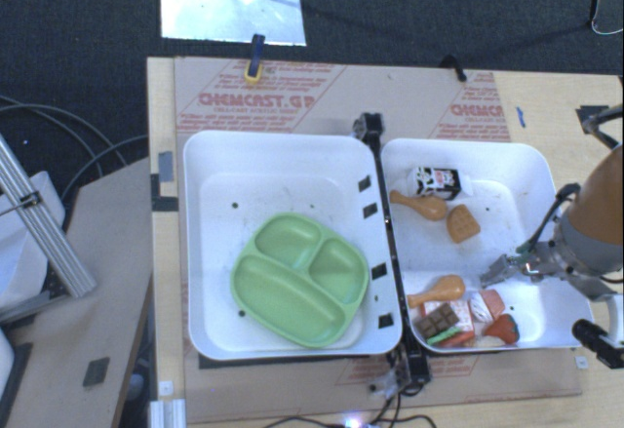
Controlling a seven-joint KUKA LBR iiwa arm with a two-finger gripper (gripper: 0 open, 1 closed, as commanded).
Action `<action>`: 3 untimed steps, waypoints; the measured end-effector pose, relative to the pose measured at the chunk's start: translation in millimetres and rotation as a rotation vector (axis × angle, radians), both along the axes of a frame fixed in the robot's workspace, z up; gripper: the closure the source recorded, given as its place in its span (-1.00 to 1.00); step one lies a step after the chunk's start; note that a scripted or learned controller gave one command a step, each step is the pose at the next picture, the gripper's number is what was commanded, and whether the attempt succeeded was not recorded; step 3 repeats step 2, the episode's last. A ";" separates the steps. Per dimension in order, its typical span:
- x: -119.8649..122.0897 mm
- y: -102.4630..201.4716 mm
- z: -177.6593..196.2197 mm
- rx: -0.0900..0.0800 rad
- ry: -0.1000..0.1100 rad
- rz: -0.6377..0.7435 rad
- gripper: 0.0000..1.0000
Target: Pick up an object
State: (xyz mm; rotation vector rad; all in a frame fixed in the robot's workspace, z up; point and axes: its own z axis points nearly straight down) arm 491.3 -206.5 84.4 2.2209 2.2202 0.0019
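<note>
The right bin [522,166] holds several toy foods. A black-and-white milk carton [436,181], a tan drumstick [419,205] and a brown nugget [463,223] lie in its far half. A second drumstick [439,291], a chocolate bar [441,321], a red-and-white piece [485,307] and a red strawberry-like piece [503,329] crowd the near edge. My gripper [499,270] reaches in from the right, low over the bin floor, just above the red-and-white piece and right of the second drumstick. It looks open, with nothing between its fingers.
The left bin [210,221] carries a green divided plate [297,278]. A black divider [382,241] with clips runs between the bins. The arm's grey body [590,241] covers the right bin's right wall. Cables lie on the dark floor behind the bench.
</note>
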 end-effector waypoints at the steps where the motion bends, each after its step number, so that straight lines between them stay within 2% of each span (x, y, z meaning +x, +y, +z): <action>1: 4.8 0.3 0.0 0.000 0.000 0.004 -1.00; 3: -0.6 0.1 -0.1 0.000 0.001 0.001 -1.00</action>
